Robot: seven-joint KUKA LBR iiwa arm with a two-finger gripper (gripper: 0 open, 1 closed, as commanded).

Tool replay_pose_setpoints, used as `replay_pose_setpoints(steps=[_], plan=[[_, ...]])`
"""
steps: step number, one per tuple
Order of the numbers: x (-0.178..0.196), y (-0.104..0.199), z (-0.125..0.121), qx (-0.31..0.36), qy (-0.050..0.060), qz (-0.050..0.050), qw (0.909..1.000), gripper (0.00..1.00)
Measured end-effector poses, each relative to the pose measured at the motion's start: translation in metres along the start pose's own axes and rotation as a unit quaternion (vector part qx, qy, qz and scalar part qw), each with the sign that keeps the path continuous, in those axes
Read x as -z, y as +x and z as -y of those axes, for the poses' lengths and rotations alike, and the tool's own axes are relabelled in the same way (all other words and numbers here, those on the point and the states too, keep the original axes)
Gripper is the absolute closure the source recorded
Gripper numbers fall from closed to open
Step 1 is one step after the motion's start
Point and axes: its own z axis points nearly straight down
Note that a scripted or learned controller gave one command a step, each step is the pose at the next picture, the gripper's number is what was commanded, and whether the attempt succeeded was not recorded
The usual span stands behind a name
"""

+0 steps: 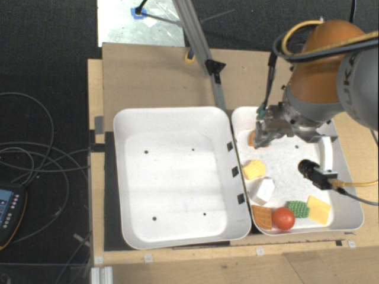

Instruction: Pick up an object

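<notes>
Orange small piece (252, 139), shape mostly hidden, sits in the upper left corner of the right shallow white bin (284, 158), close to the wall next to the neighbouring bin. Two-finger gripper (265, 135) is low in that same corner, with its tip just right of the orange piece and overlapping the piece's edge from this angle. Touching or apart: cannot tell. Open, closed or clamped on something: cannot tell either, the tip is a dark blur. Grey arm with the orange band (323, 52) reaches in from the upper right of the frame and covers the bin's upper right part. Lower half of the right bin:
yellow ridged corn-like chunk (254, 170) below the gripper with a clear gap between them, white angular block (263, 189) just below that, tan waffle-patterned square (262, 216) at the lower left corner, red round tomato-like ball (283, 219) touching its right side, green bumpy piece (298, 208) just right of the ball, yellow cheese-like wedge (318, 209) beside the green one. Left shallow white bin (172, 176) takes the middle of the frame, edge to edge with the right bin along a row of black clips (235, 171). Both bins rest on a brown board bench (148, 76).
</notes>
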Motion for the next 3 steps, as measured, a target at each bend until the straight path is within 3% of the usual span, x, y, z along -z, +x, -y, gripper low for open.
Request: replay_pose_setpoints(steps=[1, 2, 3], plan=[[-0.019, 0.05, -0.003, -0.001, 0.002, 0.0, 1.0, 1.0], [-0.013, 0.102, -0.008, 0.0, 0.0, 0.0, 1.0, 1.0], [-0.013, 0.098, -0.008, -0.003, 0.001, 0.001, 1.0, 0.0]])
